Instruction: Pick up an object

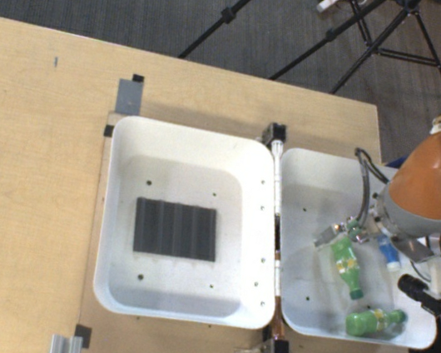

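green bottle (346,266), clear-bodied, lies tilted beneath the claw (351,233).

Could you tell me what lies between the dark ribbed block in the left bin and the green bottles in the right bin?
In the camera view, between the dark ribbed block and the green bottles lie bare white bin floor and the two bins' adjoining rims.

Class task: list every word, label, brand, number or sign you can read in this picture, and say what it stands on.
None can be read.
The two green plastic bottles in the right white bin: any label is too blurred to read.
The dark grey ribbed slab in the left white bin: no markings visible.
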